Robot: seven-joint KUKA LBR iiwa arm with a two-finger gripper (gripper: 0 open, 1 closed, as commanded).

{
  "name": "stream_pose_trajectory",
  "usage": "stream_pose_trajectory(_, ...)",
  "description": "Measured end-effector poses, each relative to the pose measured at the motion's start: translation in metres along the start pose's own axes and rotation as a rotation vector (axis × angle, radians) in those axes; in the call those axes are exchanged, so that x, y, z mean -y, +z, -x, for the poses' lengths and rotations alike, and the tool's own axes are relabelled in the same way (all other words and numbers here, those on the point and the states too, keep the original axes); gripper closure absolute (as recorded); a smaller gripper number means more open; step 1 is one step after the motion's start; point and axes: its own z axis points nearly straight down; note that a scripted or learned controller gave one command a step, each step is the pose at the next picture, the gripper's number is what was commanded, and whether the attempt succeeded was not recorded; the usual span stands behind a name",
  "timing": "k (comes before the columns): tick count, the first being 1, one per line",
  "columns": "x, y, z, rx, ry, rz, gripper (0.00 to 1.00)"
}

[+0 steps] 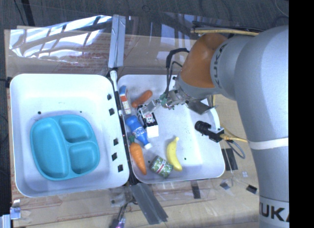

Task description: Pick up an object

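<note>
Arm: grey KUKA arm [255, 99] with an orange band [198, 67], reaching in from the right over the right bin.
Gripper: gripper [147, 114] low over the upper-left part of the right bin, just beside the hot dog and above the blue bottle — its black-and-white tip sits close to the bin floor.
Jaws: I cannot tell whether they are open or closed, and nothing is visibly held between them.
Right bin: white bin [206, 161] holding 6 small items.
Hot dog: orange-brown hot dog [143, 97] near the bin's upper left, lying at a slant.
Blue bottle: blue bottle [136, 130] along the left wall, below the gripper.
Carrot: orange carrot [138, 157] just below the bottle, near the lower-left corner.
Can: green can [161, 166] at the bottom edge, between the carrot and the banana.
Banana: yellow banana [172, 153] lying near the bottom centre, just beside the can.
Tube: small red-and-white tube [124, 100] against the left wall.
Left bin: white bin [19, 94] — it holds a blue divided plate [65, 146] with 3 compartments.
</note>
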Motion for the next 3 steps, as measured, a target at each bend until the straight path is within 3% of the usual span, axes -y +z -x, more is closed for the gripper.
stream_pose_trajectory(1, 0.008, 0.000, -0.026, 0.001, -0.079, 0.005, 0.00)
stream_pose_trajectory(2, 0.007, -0.001, -0.033, -0.001, -0.099, 0.003, 0.00)
stream_pose_trajectory(3, 0.003, -0.015, -0.035, -0.003, -0.106, 0.009, 1.00)
